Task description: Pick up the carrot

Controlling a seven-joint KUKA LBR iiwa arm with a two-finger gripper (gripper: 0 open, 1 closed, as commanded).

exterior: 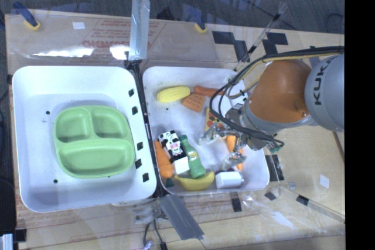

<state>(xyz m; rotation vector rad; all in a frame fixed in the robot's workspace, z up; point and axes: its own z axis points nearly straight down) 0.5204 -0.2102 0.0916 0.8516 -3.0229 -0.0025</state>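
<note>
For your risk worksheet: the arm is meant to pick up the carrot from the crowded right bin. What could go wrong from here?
1. The carrot lies against the bin wall, leaving little room for fingers.
2. The green bottle and banana crowd it, so a wrong grab is likely.
3. The gripper sits elsewhere, amid other toys.

- arm [328, 93] is grey, chunky and rounded, with dark KUKA lettering on the side
- fat glossy orange band [280, 93] above the wrist
- black cables [234, 88] looping loose off the wrist end
</note>
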